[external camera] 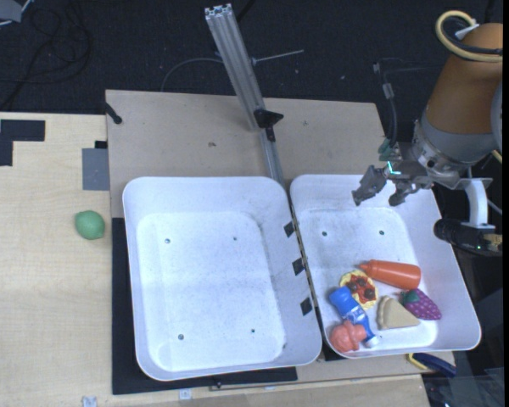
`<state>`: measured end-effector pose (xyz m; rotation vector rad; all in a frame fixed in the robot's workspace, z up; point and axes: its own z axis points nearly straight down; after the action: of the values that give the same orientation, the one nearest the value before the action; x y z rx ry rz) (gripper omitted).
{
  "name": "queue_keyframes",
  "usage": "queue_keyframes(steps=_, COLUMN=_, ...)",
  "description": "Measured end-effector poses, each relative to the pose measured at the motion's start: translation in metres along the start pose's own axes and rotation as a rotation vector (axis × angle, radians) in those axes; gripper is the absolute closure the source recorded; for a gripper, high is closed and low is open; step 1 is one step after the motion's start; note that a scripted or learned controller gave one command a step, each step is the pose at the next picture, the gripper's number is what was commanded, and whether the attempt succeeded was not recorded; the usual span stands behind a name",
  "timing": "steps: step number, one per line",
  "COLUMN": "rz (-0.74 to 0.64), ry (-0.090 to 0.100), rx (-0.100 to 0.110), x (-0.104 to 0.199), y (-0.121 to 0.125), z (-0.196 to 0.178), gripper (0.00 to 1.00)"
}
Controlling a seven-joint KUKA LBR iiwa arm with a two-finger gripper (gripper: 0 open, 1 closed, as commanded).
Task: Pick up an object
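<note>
My gripper [383, 190] hangs over the far part of the right bin [339, 202], its two dark fingers spread apart with nothing between them, so it is open. Well in front of it, in the bin's near right corner, lies a heap of toys: an orange carrot-like piece [394, 272], a purple grape bunch [422, 304], a tan wedge [396, 314], a blue figure [349, 304], a yellow and red piece [359, 285] and a pink lump [348, 337].
The left bin [153, 195] stands beside the right one. A green ball [90, 225] rests on the wooden bench to the left. A slanted metal rail [240, 62] rises behind the bins.
</note>
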<state>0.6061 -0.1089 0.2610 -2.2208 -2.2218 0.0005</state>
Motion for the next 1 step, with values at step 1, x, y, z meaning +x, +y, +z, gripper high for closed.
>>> queue_keyframes(steps=1, rz=0.000, ry=0.000, rx=0.000, x=0.0000, y=0.0000, z=0.0000, gripper=0.00)
